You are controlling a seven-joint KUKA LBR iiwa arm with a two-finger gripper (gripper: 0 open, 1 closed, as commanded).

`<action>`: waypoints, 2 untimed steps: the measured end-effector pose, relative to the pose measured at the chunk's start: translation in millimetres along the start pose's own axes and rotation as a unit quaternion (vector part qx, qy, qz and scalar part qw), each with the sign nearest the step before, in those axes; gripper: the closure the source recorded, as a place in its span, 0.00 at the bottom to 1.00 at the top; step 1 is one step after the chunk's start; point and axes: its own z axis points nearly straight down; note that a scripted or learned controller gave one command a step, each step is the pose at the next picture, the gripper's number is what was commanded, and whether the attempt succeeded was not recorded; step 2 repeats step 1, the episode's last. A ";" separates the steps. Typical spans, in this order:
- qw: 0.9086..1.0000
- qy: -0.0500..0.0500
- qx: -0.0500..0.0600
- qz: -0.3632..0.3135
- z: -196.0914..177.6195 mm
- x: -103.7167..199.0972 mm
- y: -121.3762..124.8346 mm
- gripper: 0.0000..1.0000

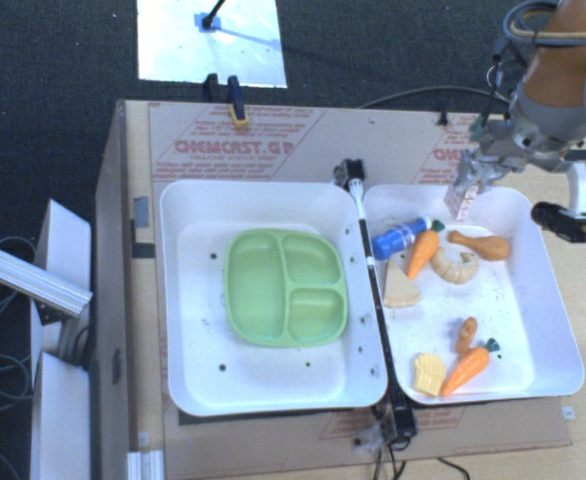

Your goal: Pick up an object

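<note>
I see the gripper point(470, 181) hanging over the right bin's point(551, 288) far rim; I can't tell how it stands.

Nearest it lie a drumstick point(481, 244), a blue bottle point(398, 237) and a carrot point(422, 253), below and to its left. The same bin holds a second carrot point(468, 367). The left bin point(188, 298) holds a green divided tray point(284, 287).

Pinched in the tool point(469, 190) over the right bin's point(548, 268) far rim: a small whitish block with reddish markings point(460, 202), hanging clear of the toy food below.
</note>
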 end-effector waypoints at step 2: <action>1.000 0.000 0.002 0.000 24.6 59.4 -43.6 1.00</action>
